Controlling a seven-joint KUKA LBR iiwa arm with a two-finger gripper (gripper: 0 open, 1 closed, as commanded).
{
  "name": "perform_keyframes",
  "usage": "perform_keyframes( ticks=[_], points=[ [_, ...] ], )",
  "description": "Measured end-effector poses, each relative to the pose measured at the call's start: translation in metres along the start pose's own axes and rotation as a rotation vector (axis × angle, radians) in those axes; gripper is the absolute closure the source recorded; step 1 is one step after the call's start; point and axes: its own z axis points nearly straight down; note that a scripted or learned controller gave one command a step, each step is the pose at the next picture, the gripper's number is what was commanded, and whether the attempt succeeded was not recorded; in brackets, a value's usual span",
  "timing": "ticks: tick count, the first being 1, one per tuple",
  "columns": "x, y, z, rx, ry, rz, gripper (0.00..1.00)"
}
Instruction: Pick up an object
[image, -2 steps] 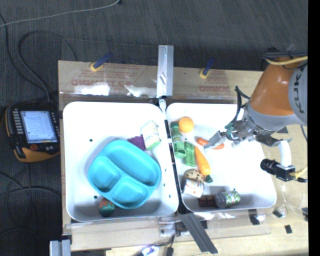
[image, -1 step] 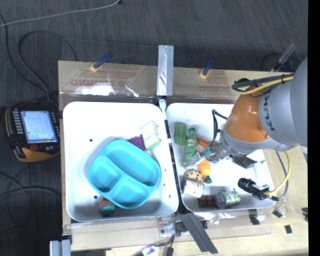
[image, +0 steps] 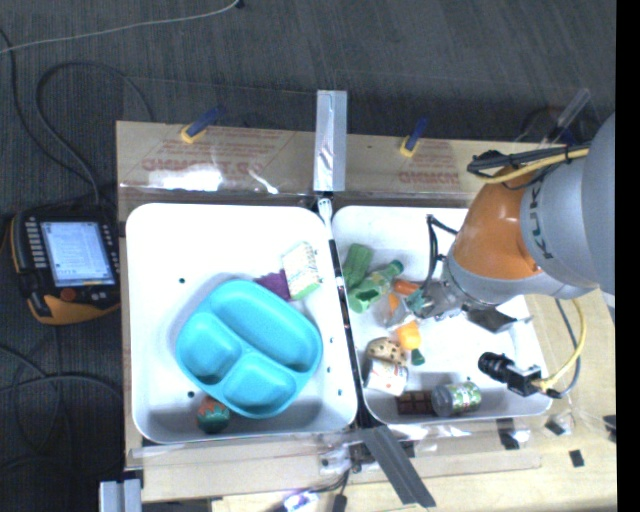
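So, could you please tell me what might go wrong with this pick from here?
1. The gripper is low over a tight cluster in the right bin: the green toy, an orange piece and others lie close together, so it may nudge or catch several things.
2. The small can lies on its side and might roll if bumped.

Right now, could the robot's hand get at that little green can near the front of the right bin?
Probably yes. The green can lies on its side in the right bin, uncovered, a dark block beside it. The hand is over the same bin, further back.
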Motion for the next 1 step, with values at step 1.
perform_keyframes(
  ticks=[1],
  points=[
    [0.0495,0.0554,-0.0824,0.015,0.004,-0.167,1.00]
  ],
)
